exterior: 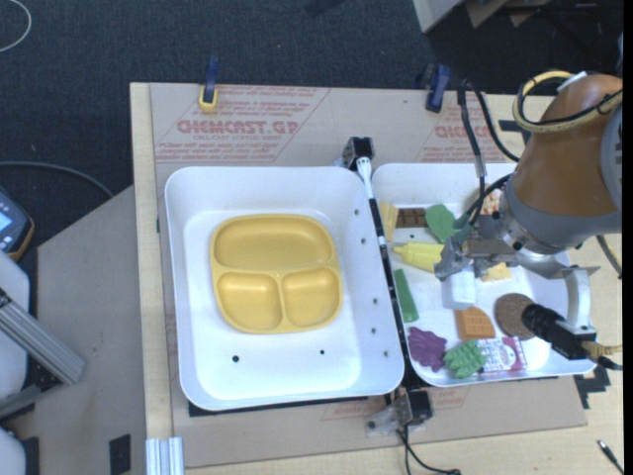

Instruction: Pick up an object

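Apparently nothing is lifted yet: the gripper (461, 277) hangs low over the right bin (401, 181), and whether it grips anything I cannot tell. Just beside it lies a yellow corn-like toy (420, 256), its long axis running left-right, tip toward the left bin (188, 265).

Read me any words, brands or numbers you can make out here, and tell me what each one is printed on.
"CHEMCAST GP", red, on the brown protective sheet under the bins, left side.
The smaller red lines beneath it: too blurred to read.
Red print on the same sheet at the right, behind the cables: partly covered, unreadable.
Pink packet in the right bin: print too small to read.
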Robot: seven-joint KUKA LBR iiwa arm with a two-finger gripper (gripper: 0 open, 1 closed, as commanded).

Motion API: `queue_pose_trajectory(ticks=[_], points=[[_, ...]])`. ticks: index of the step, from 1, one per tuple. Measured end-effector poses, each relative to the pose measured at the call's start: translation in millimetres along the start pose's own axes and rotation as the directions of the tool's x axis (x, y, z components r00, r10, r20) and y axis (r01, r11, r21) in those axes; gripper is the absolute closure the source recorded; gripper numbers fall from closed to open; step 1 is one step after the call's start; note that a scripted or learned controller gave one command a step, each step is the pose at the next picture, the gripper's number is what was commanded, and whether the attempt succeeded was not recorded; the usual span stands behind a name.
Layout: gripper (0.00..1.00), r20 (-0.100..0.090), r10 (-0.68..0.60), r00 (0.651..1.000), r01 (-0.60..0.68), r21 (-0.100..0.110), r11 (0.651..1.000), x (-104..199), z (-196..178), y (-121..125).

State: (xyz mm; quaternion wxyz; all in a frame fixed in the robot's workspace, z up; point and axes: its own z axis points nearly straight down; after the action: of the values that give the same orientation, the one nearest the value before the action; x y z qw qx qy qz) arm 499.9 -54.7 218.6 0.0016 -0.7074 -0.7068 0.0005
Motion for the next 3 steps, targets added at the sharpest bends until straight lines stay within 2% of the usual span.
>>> queue_pose_trajectory(ticks=[1,2,3], points=[[1.00,0.003,-0.001,1.000,0.001,-0.006,1.000,-4,-11,6],[1.00,0.002,-0.002,1.000,0.002,-0.002,1.000,5,1,15],[1.00,0.002,-0.002,1.000,0.002,-0.007,1.000,6,-16,9]])
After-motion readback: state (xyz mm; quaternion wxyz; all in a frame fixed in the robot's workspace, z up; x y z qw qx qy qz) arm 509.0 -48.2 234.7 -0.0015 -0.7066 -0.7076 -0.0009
